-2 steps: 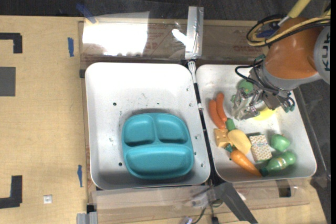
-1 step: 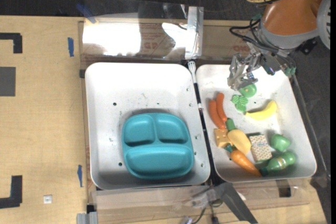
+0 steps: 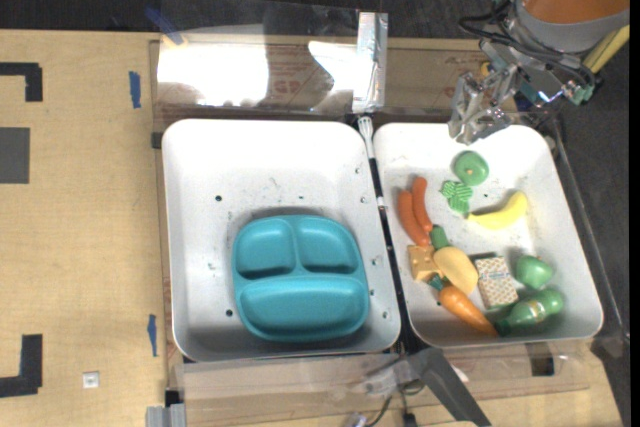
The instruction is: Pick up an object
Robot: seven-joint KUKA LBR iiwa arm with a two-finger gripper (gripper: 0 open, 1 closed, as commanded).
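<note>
While the gripper [image 3: 478,120] hangs over the far rim of the right bin [image 3: 578,215], nothing sits between its fingers, which seem slightly parted and point down toward the bin floor; it grips no object. The nearest candidate is the green round toy [image 3: 470,166], lying just below the gripper in the picture, on bare white floor. Taking that toy as the landmark, a small green leafy piece [image 3: 458,197] lies just nearer the camera and almost touching it, the banana [image 3: 501,211] lies nearer and to the right, and the two red-orange chillies [image 3: 415,211] lie to its left, close to the wall shared with the left bin [image 3: 190,215]. Well beyond these, toward the near edge, a crowded heap holds a yellow vegetable [image 3: 455,267], a carrot [image 3: 466,306], a speckled cube [image 3: 496,282] and two green fruits [image 3: 535,290].

The likeliest failure is a miss on the green round toy: it looks smooth and curved, so fingers closing off-centre would probably squeeze it sideways, and it could roll into the leafy piece or the banana. A descent straight down from here appears to land short of the toy, near the far wall (the gripper seems to stand over the rim rather than over any object), and the fingers might shut on nothing or strike the bin edge. Going for the heap instead risks pinching two things together, or knocking neighbours askew. The teal divided tray [image 3: 298,277] in the left bin lies well away from the toy and looks like no hindrance.
</note>
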